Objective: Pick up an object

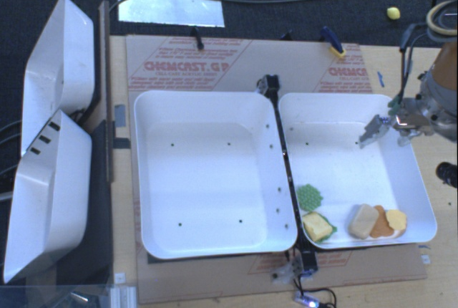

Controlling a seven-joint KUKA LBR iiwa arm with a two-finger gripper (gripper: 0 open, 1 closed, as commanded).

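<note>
My gripper (388, 135) hangs over the right side of the right bin (336, 109), near its far right wall. It is open, with nothing between its fingers. Three objects lie along the near edge of that bin, well below the gripper in the view. A small green bumpy object (309, 195) sits by the divider. Just in front of it lies a yellow and green block (318, 226). Near the front right corner lies a tan and orange object (377, 221).
The left bin (207, 170) stands beside the right one, with a black divider strip (283, 156) between them. Two spare white bins (54, 135) lean at the far left. A blue and yellow clamp (333, 41) and cables lie behind the bins.
</note>
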